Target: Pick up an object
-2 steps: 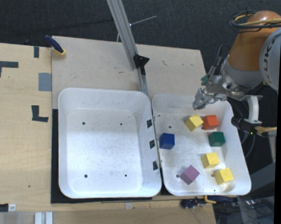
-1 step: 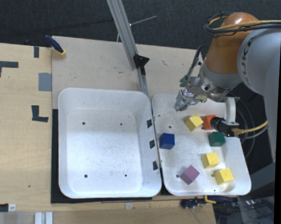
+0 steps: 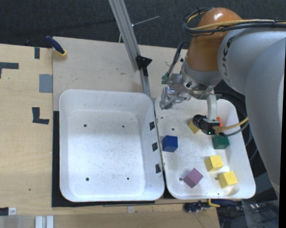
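The left bin (image 3: 103, 147) sits beside the right bin (image 3: 239, 186). The gripper (image 3: 166, 102) hangs over the right bin's upper-left corner — whether it is open or closed I cannot tell. The blue cube (image 3: 169, 143) lies below it, apart; the purple block (image 3: 193, 177) and two yellow blocks (image 3: 214, 162) (image 3: 227, 178) lie nearer the bin's lower-right — the green block (image 3: 221, 142) above them.

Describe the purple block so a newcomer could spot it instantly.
Look in the right white bin, the one under the arm. Near its front edge lies the purple block, left of two yellow blocks. It is the bin's one purple piece.
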You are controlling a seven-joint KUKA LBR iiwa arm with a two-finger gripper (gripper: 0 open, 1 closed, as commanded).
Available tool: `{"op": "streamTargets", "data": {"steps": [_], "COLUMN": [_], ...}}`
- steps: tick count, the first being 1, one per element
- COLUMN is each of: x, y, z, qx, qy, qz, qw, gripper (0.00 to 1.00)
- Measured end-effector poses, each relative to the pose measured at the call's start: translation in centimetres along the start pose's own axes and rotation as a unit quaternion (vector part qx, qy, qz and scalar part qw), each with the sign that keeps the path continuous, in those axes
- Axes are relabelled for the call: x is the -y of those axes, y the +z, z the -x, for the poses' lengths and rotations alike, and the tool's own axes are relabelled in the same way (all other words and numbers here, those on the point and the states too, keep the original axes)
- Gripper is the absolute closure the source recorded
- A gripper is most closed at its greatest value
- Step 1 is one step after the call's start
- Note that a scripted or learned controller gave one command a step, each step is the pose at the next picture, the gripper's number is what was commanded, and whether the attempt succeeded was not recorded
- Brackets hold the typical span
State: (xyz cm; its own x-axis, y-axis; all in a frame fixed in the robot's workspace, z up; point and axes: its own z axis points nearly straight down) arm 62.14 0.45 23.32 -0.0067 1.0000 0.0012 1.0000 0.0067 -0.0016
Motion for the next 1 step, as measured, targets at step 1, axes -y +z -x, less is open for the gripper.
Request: {"op": "streamTargets", "data": {"steps": [1], "x": [0.48], "y": [0.14], "z": [-6.19], "qx": [0.000], "qy": [-0.001], "qz": [0.000], "qw": [1.0000], "gripper": [1.00]}}
